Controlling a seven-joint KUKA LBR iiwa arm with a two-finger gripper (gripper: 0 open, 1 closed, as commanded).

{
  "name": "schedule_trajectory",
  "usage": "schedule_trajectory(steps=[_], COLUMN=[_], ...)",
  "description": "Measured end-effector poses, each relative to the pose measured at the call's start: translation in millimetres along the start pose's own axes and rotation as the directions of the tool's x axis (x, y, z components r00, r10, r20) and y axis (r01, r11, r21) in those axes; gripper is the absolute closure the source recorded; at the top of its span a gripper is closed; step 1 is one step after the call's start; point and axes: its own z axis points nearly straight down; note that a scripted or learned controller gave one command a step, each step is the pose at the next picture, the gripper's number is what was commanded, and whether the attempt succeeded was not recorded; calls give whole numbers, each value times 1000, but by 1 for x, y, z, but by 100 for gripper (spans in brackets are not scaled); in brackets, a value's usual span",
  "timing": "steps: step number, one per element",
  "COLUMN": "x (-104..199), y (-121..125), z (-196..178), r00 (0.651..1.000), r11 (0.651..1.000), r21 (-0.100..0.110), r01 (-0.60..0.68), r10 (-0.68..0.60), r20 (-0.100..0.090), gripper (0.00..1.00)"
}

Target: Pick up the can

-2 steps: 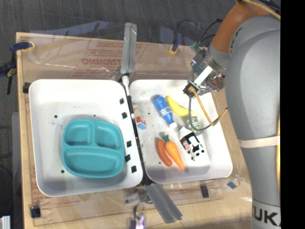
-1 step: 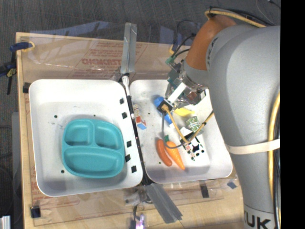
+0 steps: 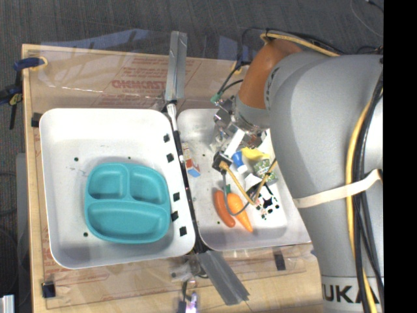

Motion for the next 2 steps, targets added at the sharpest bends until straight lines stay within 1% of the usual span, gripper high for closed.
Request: schedule_trajectory(steps=[1, 2], x=[42, -18], y=[-24, -6], z=[-47, -101], r00=[985, 987], r11=[985, 987], r21=[-4, -5], r01=[173, 160], r10=[-173, -160], r20=[0, 0], gripper=[100, 100])
